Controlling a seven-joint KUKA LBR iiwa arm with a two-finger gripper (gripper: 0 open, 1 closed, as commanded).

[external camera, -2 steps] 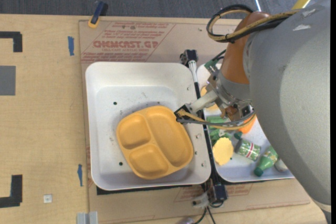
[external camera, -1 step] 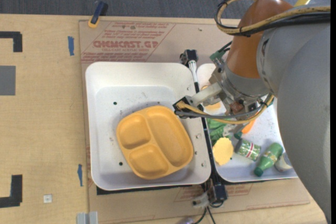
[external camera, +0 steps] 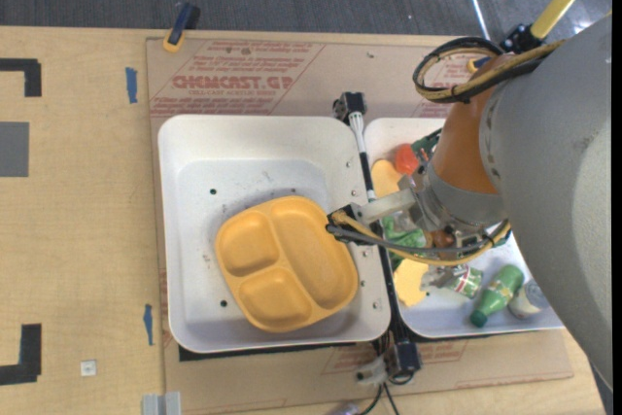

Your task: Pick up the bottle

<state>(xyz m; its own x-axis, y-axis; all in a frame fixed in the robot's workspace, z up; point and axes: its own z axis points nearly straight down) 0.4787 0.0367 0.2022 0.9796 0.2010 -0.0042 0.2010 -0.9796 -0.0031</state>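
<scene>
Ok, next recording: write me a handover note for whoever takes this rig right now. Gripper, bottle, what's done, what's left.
Gripper: low over the right bin, wrist blocking the view of its tip; nothing seen in its grasp.
Green bottle: lying on its side near the right bin's front edge, apart from the gripper.
Yellow divided tray: sits in the left bin, untouched.
Done: arm has reached the right bin.
Left: get over the bottle, grasp it, lift it.
</scene>
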